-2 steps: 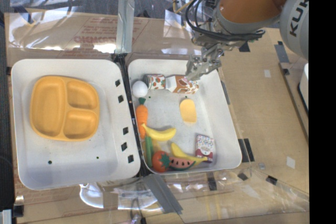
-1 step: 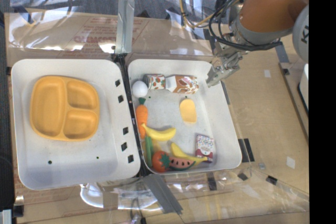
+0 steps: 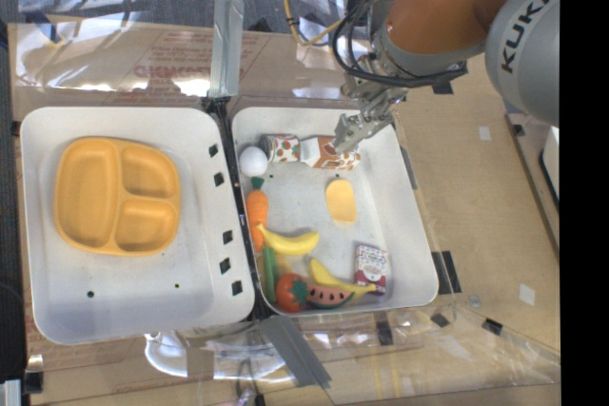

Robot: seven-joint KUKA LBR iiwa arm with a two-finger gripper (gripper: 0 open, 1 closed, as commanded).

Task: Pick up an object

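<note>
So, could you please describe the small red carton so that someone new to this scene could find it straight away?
Look in the right-hand white bin, the one crowded with toy food, and go to its near right corner. The small red carton lies there, just right of a yellow banana and a watermelon slice. It is the only boxy, red printed pack at that end; the other cartons lie along the far wall.

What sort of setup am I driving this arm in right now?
Most likely a lab pick-test bench: two white bins taped to cardboard, toy food such as a banana, and a yellow divided tray.
</note>
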